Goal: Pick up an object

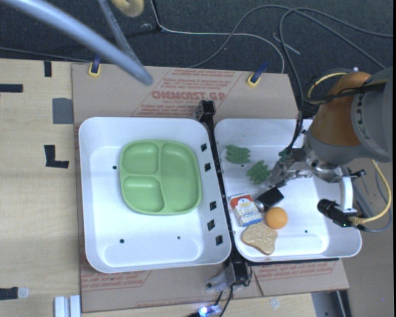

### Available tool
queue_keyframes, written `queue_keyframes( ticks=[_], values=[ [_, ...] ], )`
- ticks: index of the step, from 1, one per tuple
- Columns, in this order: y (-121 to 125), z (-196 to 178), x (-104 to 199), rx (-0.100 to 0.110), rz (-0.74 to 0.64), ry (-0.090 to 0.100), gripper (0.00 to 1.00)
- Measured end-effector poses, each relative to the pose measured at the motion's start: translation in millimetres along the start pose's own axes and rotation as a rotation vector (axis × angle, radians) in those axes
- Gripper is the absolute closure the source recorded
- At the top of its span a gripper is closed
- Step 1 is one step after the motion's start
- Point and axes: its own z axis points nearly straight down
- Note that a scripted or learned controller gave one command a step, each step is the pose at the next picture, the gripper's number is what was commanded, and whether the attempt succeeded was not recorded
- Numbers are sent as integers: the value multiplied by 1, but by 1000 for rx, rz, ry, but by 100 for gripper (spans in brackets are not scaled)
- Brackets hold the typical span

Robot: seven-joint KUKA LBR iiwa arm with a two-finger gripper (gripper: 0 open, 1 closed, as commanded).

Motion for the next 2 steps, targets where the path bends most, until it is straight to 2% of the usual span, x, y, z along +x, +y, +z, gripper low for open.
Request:
queue_keyframes(
  ticks=[2],
  values=[
    [3,-117,14,-8,0,-2,100]
  ],
)
